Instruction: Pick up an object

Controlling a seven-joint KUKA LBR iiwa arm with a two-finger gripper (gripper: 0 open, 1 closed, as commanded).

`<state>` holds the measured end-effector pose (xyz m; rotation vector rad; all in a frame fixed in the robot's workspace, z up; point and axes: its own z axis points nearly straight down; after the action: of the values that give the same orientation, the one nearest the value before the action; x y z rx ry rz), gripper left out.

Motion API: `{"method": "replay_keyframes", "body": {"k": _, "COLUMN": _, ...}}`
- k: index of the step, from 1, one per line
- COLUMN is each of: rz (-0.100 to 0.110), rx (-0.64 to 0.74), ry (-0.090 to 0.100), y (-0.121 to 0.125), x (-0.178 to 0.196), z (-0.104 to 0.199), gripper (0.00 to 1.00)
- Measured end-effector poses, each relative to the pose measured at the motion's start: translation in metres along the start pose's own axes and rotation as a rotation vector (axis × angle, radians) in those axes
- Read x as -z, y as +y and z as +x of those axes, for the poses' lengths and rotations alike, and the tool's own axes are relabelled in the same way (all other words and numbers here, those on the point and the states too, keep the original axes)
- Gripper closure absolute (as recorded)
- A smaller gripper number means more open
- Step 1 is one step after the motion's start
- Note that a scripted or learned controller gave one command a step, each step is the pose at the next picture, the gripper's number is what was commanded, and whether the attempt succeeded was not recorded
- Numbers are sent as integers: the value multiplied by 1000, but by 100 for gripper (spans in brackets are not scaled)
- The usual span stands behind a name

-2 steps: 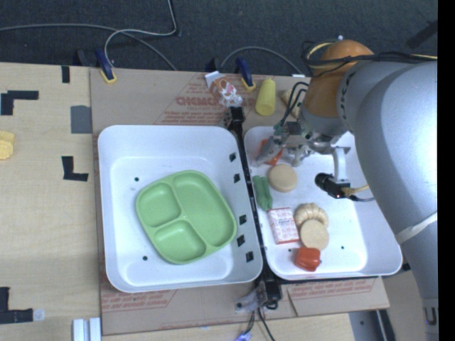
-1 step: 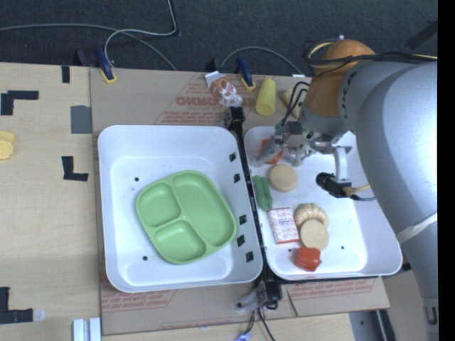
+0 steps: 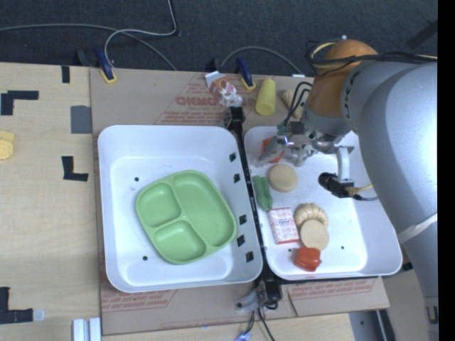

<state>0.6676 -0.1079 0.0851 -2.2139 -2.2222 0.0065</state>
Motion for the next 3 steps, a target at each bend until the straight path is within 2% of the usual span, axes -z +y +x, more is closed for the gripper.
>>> {"method": "replay_keyframes", "body": {"k": 1, "rz": -8, "rx": -3, "ry": -2, "y": -32, "x": 1, "z": 6, "gripper": 0}}
{"method": "replay_keyframes", "body": {"k": 2, "rz": -19, "rx": -3, "ry": -5, "y": -28, "x": 15, "z": 5, "gripper": 100}}
{"method": "replay_keyframes", "body": {"k": 3, "rz": -10, "rx": -3, "ry": -4, "y": -31, "x": 11, "z": 5, "gripper": 0}}
